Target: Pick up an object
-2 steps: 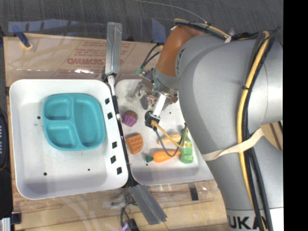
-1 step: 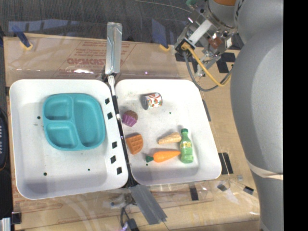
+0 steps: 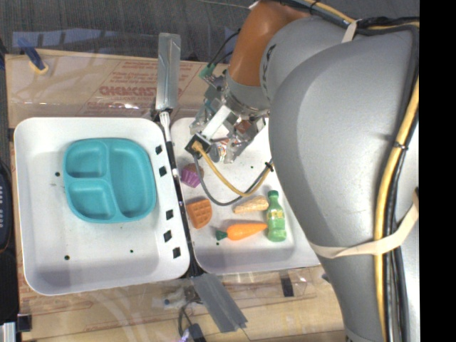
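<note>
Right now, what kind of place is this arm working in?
Probably a lab pick-and-place bench: two shallow white bins side by side, toy food such as a carrot and green bottle, and a teal divided plate.

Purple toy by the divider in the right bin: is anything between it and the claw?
Nothing visible blocks it. The claw hangs above the right bin, up and right of the purple toy. A yellow cable loops just right of the toy without covering it.

Bench (image 3: 92, 84) — two white bins (image 3: 35, 212) side by side (touching).
</note>
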